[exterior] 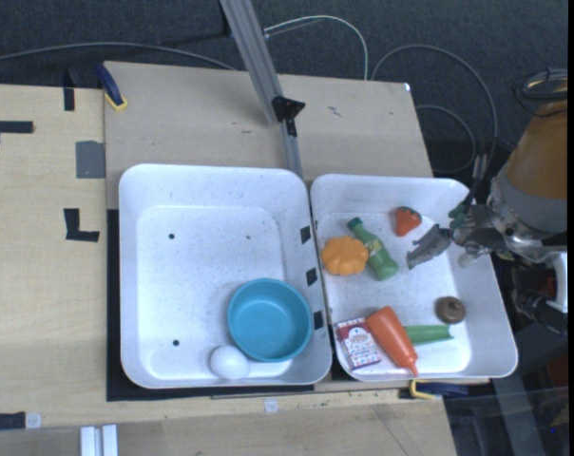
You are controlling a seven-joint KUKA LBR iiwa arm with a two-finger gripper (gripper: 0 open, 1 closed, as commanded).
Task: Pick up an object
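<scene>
Arm enters from the right; orange band visible above the wrist. Gripper (428,248) hangs over the right bin (487,350), near its upper right portion, dark fingers pointing left. Jaws look slightly apart with nothing between them, though the blur makes this uncertain.

Right bin contents: strawberry (407,220) just up-left of the fingertips; green bottle (373,250) lying tilted, touching an orange pumpkin-like toy (345,256) on its left; brown ring, perhaps a doughnut (449,308), below the gripper; carrot (393,338) with green top along the lower part; small red-and-white box (359,345) touching the carrot's left side.

Left bin (154,198): blue bowl (269,319) at lower right, white ball (230,361) beside it at lower left.
</scene>
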